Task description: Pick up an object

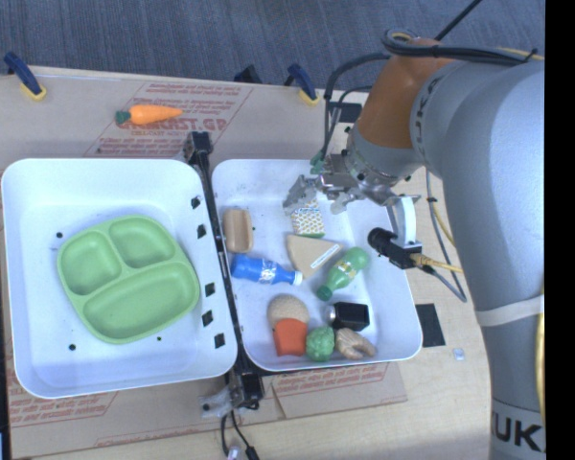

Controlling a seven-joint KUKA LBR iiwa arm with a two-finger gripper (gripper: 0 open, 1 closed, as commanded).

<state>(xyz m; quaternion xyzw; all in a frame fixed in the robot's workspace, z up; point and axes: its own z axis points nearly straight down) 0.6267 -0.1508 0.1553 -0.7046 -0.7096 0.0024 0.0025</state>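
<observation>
My gripper [315, 199] hangs over the back of the right bin [402, 329], its two metal fingers [296, 196] spread apart and open. Just in front of and under them lies a small green-checkered piece [309, 221], touching a cream wedge [312, 251]; nothing is lifted between the fingers. Also in this bin are a tan bread roll [237, 230], a blue bottle [265, 272], a green bottle [343, 270], a black box [350, 314], an orange-and-tan piece [287, 329], a green lump [319, 343] and a tan lump [355, 345].
The left bin [19, 257] holds a green divided plate [129, 278]. A toy carrot [149, 115] lies on the cardboard behind the bins. Blue clamps [27, 75] [303, 80] sit at the bench's back edge. The arm's bulk covers the right side.
</observation>
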